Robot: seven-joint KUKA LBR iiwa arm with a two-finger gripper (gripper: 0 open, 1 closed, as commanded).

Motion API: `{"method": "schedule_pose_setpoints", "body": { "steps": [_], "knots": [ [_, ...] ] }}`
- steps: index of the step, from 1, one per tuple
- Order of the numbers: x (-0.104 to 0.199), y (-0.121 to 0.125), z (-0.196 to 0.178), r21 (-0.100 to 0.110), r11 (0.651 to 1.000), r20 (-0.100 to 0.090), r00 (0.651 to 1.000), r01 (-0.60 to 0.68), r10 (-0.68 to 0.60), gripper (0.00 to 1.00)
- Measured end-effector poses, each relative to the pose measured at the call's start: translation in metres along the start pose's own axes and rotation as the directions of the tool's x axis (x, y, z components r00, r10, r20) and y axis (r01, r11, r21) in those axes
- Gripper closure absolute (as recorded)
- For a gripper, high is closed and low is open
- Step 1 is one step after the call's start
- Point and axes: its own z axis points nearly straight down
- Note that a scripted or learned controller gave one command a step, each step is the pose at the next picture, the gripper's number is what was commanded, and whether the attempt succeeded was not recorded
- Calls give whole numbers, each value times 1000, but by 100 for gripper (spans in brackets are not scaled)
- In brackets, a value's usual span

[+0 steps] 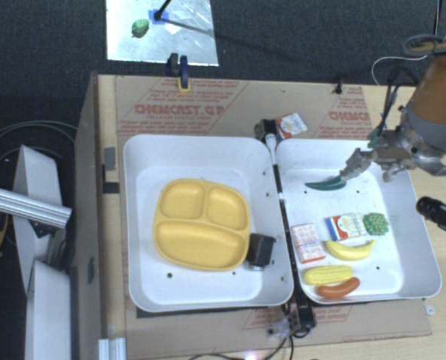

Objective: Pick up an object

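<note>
The right bin [414, 223] holds a curved teal pod [324, 184], a red-and-white box [308, 243], a small carton [345, 226], a green broccoli piece [375, 223], a banana [348, 250], a corn cob [328, 274] and a red sausage [336, 289]. My gripper [370, 175] hangs over the far part of this bin, open, with its fingers spread. Its left fingertip [351, 168] sits at the right end of the teal pod. Nothing lies between the fingers.
In the left bin [144, 171] are a yellow divided plate [202, 223] and a small black block [260, 250] at its right side. A small carton [290, 124] lies on the cardboard behind the bins. The arm's dark fitting [437, 212] overhangs the right bin's edge.
</note>
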Motion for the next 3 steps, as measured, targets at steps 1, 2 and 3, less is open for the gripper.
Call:
{"method": "schedule_pose_setpoints", "body": {
  "steps": [1,2,3],
  "knots": [
    [0,-28,96,4,1000,-1,1000,-2,2,0],
    [-20,-39,167,-7,1000,2,1000,-2,2,0],
    [-18,-66,174,-2,1000,1,1000,-3,3,0]
  ]
}}
